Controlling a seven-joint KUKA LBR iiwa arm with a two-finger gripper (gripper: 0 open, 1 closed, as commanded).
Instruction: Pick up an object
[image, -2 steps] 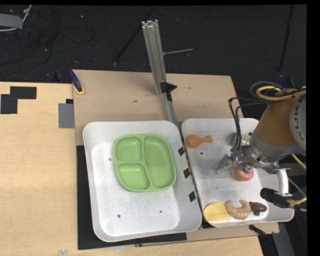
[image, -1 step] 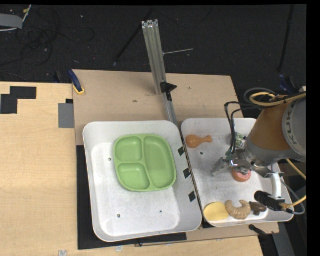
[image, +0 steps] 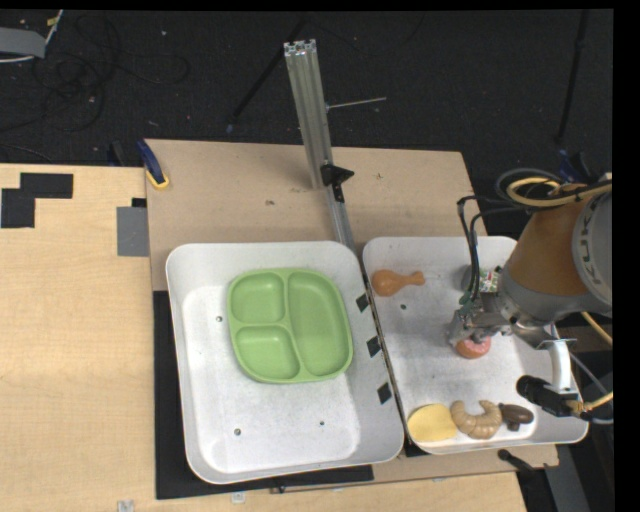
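Hovering low in the right bin (image: 400, 400), the jaws sit right over a red piece (image: 473, 348); spread or pinching, I can't tell.

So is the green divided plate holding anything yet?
Empty. All three compartments of the green divided plate show bare green; it lies flat in the left bin, apart from the food items in the right bin.

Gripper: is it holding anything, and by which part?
Cannot be told. The gripper sits directly over a small red object in the right bin; any grasp is hidden.
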